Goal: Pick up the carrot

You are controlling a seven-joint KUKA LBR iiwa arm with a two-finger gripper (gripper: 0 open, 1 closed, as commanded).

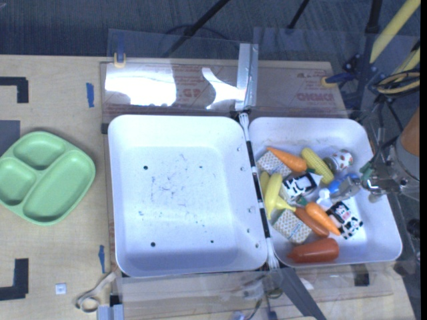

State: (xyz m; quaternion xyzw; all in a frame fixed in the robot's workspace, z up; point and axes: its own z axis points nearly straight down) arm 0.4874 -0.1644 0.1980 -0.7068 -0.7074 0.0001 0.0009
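**Carrot waits in a crowded bin**

The carrot point(287, 158) lies in the right bin point(383, 242), toward its upper left, tip pointing right, just beside a corn cob point(317, 164) and touching a wafer block point(270, 163). A second orange one point(322, 219) lies lower, above a red sausage point(314, 250). I would come straight down across the upper carrot's thick middle, closing across its width, clear of the corn. The gripper point(371, 179) hangs at the bin's right rim in the frame's right middle, wrist low; whether it is open I cannot tell.
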